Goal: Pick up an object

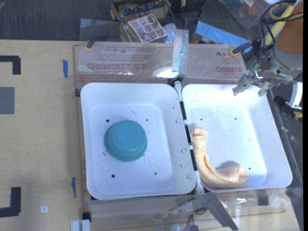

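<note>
Hovers over the right shallow white bin's (269, 129) far corner: two-finger gripper (251, 86), fingers spread, holding nothing; crumpled tan cloth (214, 167) below.

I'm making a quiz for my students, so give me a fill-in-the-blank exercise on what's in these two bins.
1. The teal bowl lies upside down in the ____ bin.
2. The tan cloth lies in the ____ bin.
3. The gripper hovers over the right bin's ____ edge.

Missing words: left; right; far
</note>
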Motion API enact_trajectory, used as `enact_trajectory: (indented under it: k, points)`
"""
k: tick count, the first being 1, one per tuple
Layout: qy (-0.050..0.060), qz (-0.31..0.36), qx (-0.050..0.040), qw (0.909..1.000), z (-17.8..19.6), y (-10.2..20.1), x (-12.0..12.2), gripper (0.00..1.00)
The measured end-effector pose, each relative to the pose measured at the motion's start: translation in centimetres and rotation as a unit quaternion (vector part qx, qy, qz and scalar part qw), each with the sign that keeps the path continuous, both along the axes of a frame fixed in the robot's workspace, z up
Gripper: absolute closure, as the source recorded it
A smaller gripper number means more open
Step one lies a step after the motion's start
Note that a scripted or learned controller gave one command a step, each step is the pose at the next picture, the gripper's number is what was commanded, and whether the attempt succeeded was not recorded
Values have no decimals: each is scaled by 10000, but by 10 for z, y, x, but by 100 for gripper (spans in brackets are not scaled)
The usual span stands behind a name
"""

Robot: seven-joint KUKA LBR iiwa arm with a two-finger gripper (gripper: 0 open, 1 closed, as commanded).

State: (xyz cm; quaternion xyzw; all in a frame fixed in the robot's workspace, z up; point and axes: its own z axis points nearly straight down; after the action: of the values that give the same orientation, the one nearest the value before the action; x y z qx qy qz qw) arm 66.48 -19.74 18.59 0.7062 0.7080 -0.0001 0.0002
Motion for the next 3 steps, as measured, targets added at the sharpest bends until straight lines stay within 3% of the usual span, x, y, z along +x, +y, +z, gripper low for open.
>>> enact_trajectory:
  k: [1, 2, 3]
  points:
    - [0, 618, 1, 9981, -49, -28, -90, 0]
    - [17, -532, 11, 9986, -23, 0, -156, 0]
    - [15, 561, 12, 9984, -59, 14, -185, 0]
